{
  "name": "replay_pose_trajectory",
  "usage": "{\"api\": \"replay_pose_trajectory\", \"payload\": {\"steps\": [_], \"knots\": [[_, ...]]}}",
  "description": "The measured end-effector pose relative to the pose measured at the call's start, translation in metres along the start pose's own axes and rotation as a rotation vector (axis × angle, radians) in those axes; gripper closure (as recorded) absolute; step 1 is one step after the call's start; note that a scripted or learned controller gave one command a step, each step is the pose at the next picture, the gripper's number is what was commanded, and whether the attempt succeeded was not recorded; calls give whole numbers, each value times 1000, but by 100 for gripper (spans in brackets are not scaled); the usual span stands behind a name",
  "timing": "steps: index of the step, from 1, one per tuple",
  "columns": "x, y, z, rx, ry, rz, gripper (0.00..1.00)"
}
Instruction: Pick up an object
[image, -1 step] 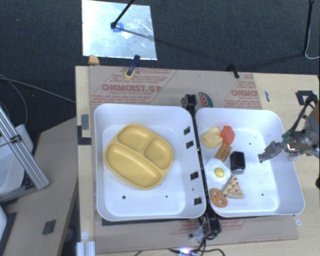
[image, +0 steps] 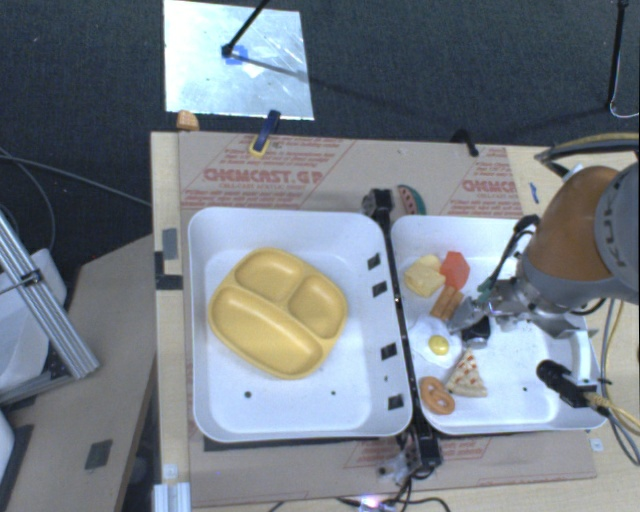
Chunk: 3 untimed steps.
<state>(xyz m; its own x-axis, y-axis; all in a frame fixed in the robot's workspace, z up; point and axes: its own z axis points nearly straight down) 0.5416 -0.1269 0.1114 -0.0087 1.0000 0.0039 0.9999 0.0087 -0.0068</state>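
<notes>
Fingers (image: 468, 322) are seen low in the right bin (image: 520, 415), at the end of the grey arm (image: 580, 250). Whether they are spread or pressed together cannot be told, as they look small and dark from above. Nothing is seen held between them.

Toy food is laid out in this bin. A brown stick (image: 447, 300) is just beside the fingers, on the side away from the arm. An egg (image: 438, 347) is near them too, a little nearer the front. A pizza slice (image: 466, 375) and a pretzel (image: 436, 395) are close to the front wall. A yellow block (image: 424, 275) and a red piece (image: 455, 268) are side by side further back.

The step looks like a reach down for the stick or the egg. To do it well, one toy should be picked, and the fingers should be set over its middle, one on each side. The stick is best pinched across its thin side. The egg is flat, so it is likely to slip. Toys close by should not be bumped.

The left bin (image: 215, 400) is taken up by a yellow tray (image: 278, 310). Both bins are set on brown card (image: 300, 175) on the desk. A dark carpet (image: 80, 90) is seen behind, with a shiny sheet (image: 240, 60) laid on it.
</notes>
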Motion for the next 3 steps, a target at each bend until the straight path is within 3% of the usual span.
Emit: {"api": "replay_pose_trajectory", "payload": {"steps": [1,2,3], "knots": [[44,-57,-7,-2,0,4,0],[102,7,-76,-17,-4,-2,0],[24,-46,-66,-5,-6,16,0]]}}
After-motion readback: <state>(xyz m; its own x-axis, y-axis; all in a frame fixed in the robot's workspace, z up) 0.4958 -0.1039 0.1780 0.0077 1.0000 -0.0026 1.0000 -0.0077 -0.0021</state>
